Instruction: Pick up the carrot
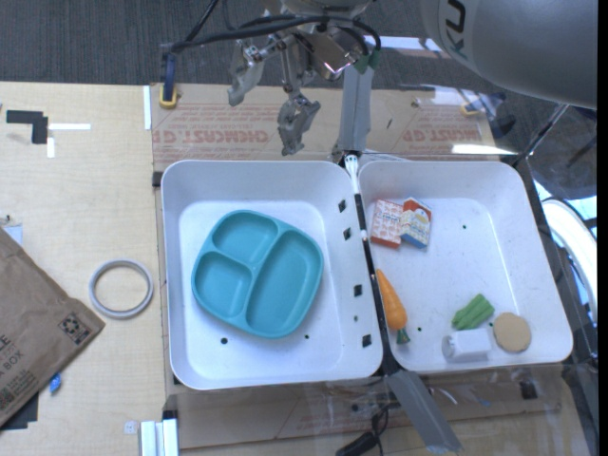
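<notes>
My tool (275,103) hangs open and empty above the bins' far edge. The carrot (390,299) lies well nearer the camera, against the right bin's (532,217) left wall, its long axis running along that wall.

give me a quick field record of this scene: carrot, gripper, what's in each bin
carrot: carrot lying along the left wall of the right bin, leafy end toward the camera
gripper: gripper raised behind the left bin's far rim, apart from the carrot
left bin: teal divided plate
right bin: red-and-white carton, green toy, tan round piece, white block
bench: tape ring, cardboard box
</notes>
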